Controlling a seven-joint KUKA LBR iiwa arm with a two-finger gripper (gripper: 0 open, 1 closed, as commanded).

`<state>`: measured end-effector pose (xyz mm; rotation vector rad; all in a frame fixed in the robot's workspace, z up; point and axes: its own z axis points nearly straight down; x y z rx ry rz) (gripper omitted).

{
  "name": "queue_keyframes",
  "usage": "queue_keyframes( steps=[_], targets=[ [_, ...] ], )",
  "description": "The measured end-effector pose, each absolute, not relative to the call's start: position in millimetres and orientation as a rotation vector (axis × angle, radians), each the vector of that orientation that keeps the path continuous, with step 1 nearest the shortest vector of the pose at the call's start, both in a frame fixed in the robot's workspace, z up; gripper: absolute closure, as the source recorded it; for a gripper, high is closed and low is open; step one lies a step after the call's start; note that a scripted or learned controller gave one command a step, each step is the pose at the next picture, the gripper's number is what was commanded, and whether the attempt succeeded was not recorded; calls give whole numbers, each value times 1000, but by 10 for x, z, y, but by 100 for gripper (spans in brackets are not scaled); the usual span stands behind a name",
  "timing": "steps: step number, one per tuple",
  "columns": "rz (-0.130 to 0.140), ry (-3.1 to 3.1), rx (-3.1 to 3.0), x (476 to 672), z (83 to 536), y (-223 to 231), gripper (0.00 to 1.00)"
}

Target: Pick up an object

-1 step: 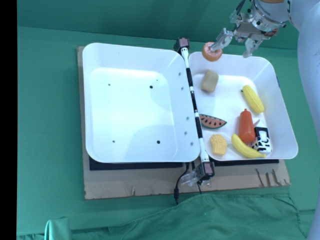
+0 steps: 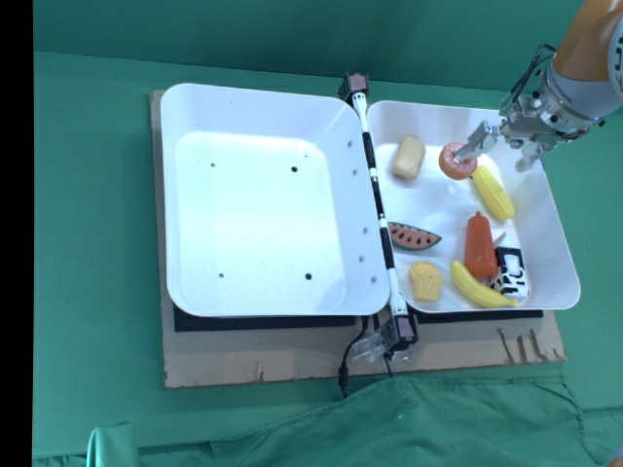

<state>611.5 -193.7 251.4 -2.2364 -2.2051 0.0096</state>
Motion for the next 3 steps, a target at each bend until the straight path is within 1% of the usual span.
queue_keyframes(
  steps=[1, 2, 3],
  targets=[
    [-8, -2228, -2233, 5911, 1984, -1878, 0],
    [-13, -2225, -2241, 5915, 2098, -1884, 100],
    [-11, -2229, -2236, 5612, 1982, -1882, 100]
  ],
)
